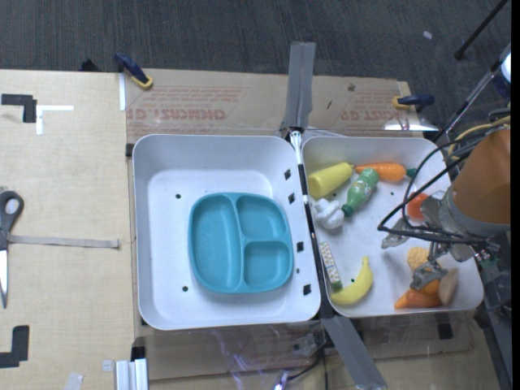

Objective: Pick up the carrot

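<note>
Camera view shows the gripper [426, 279] low in the right bin [382, 299], seemingly at the approach step, its opening impossible to tell, while the carrot [383, 171] lies well apart near that bin's far wall, needing a reach there.

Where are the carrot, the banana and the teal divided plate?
carrot [383, 171]: camera view, middle of its orange body.
banana [358, 285]: camera view, middle of its yellow curve.
teal divided plate [213, 242]: camera view, floor of its large left compartment.
</note>
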